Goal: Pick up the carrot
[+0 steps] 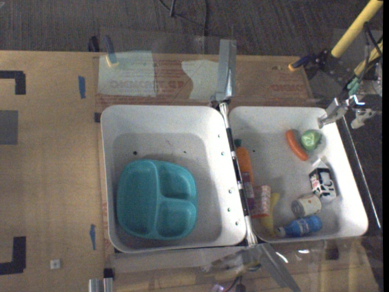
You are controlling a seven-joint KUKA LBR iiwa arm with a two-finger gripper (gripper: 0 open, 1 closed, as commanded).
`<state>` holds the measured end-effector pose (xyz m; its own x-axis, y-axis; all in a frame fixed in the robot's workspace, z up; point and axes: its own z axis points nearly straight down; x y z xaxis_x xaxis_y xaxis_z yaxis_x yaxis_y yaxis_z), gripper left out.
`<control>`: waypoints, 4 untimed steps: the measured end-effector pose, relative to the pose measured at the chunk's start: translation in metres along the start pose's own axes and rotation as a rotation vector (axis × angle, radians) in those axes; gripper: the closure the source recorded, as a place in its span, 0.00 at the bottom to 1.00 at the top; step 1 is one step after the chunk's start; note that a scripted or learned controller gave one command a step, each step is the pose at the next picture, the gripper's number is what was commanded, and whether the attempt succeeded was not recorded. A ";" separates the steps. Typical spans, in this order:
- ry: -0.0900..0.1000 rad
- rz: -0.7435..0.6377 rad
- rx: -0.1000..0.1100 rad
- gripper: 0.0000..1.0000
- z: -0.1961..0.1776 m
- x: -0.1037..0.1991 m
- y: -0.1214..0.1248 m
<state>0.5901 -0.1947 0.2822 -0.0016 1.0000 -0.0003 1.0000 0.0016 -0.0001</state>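
Observation:
The carrot [296, 145] is a short orange tapered piece lying slantwise in the far part of the right bin [355, 190]. A round green item [311, 139] lies against its right side. My gripper [344, 117] hangs over the far right corner of that bin, up and to the right of the carrot and apart from it. Its two grey fingers [329, 112] are spread, with nothing between them.
The right bin also holds an orange bottle [244, 163] along the divider, a pink can [261, 201], a yellow item [271, 213], a blue bottle [301, 227], a tan can [306, 205] and a black-and-white carton [322, 183]. A teal divided plate [157, 199] lies in the left bin.

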 end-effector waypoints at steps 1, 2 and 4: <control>-0.001 0.027 -0.007 0.00 0.171 0.035 -0.036; -0.001 -0.268 -0.061 0.00 0.175 0.018 -0.080; -0.013 -0.629 -0.019 1.00 0.182 0.050 -0.104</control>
<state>0.4857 -0.1452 0.1004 -0.5898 0.8073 -0.0184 0.8072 0.5901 0.0140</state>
